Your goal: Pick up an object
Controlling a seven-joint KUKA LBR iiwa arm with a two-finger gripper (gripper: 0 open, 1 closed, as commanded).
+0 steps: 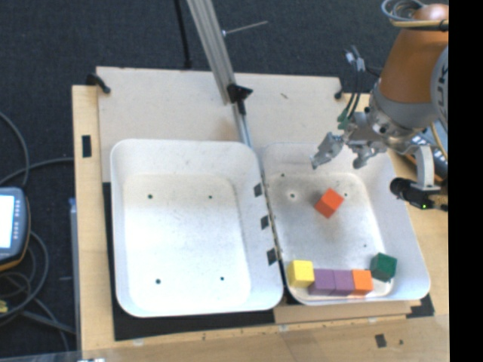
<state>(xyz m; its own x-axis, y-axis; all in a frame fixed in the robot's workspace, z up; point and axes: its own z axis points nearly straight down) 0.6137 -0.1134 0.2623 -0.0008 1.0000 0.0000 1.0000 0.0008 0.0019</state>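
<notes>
Camera view, looking down at a slant. Landmark: the right bin (pixel 396 225).

The gripper (pixel 346 154) hangs over the far rim of the right bin, fingers apart, nothing between them. One finger (pixel 326 151) points down and toward the left bin (pixel 124 202); the other sits closer to the wrist. The arm (pixel 411 66), grey with an orange band, comes in over the bin's far right corner.

Loose in the right bin, near its middle and well apart from the rest: an orange cube (pixel 329 203), turned so its corners point at the bin walls. It is the nearest thing to the gripper, just toward the near side from it.

Along the bin's near wall, a row touching side to side: yellow cube (pixel 302 271), two purple cubes (pixel 334 280), a small orange block (pixel 362 280). A green cube (pixel 383 266) sits at the near right corner, just beside the row's end.

Handling judgement: the cubes look like small, rigid, light blocks with flat faces, probably not fragile and only mildly slippery. The lone orange cube is the likely best pick, since it has free space all round. Take it across two opposite flat faces, with the wrist turned to match its rotation; a corner-to-corner pinch would likely spin it out. The row blocks leave no finger room between neighbours.
</notes>
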